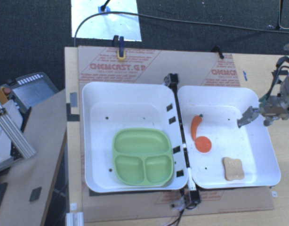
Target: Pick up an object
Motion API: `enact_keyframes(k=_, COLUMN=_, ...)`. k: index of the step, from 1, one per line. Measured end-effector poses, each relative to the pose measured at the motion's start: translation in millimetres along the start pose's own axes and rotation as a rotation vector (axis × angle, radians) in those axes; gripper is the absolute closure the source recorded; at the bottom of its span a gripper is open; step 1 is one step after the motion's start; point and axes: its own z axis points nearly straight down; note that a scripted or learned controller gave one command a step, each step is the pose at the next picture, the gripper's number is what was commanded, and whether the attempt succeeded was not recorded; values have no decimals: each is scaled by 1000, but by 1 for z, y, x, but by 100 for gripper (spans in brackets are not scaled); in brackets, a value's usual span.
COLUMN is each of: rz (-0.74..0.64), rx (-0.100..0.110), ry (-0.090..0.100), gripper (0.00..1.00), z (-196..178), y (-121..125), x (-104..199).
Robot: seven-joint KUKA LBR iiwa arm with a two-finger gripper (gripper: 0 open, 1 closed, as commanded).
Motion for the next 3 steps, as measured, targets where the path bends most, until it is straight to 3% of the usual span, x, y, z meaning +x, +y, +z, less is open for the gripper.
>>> enact_keyframes(k=1, rz=-3, rx=-11, ry=-2, gripper=0, z=-6, y=2, x=0)
enact_keyframes(k=3, rz=-1, rx=-9, ry=-2, gripper=0, z=77, y=6, x=1)
